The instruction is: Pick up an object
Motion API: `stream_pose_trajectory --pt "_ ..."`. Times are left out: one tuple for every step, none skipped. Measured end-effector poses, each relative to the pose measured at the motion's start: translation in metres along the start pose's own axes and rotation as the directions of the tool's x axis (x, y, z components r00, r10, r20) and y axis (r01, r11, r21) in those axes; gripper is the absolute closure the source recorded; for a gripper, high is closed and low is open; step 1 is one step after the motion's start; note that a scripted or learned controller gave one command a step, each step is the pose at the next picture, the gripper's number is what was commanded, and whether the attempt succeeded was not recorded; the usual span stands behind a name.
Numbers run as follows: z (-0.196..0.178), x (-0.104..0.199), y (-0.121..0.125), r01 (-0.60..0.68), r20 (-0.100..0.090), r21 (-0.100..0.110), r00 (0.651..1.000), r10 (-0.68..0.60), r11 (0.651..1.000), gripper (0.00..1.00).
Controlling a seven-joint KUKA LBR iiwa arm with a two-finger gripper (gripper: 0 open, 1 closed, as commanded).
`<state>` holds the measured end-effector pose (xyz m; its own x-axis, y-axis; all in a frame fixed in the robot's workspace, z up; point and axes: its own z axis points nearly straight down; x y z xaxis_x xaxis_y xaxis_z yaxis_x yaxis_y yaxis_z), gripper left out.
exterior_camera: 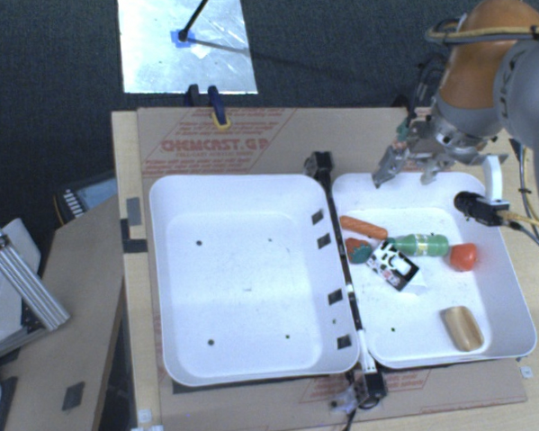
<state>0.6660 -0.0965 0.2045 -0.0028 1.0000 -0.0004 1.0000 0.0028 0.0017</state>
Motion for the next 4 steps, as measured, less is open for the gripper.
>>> stream_pose_trajectory --pt "-0.182 -0.006 0.002 0.003 0.003 -0.019 1.0 -0.003 1.0 0.0" --pt "-0.183 -0.005 0.001 0.007 0.002 -0.006 1.0 -0.007 1.0 1.0" --pt "-0.192 -0.012 -0.076 -0.004 -0.001 0.001 1.0 0.004 1.0 1.0" --pt "-0.273 0.034 0.007 0.007 0.001 -0.014 1.0 -0.007 1.0 1.0"
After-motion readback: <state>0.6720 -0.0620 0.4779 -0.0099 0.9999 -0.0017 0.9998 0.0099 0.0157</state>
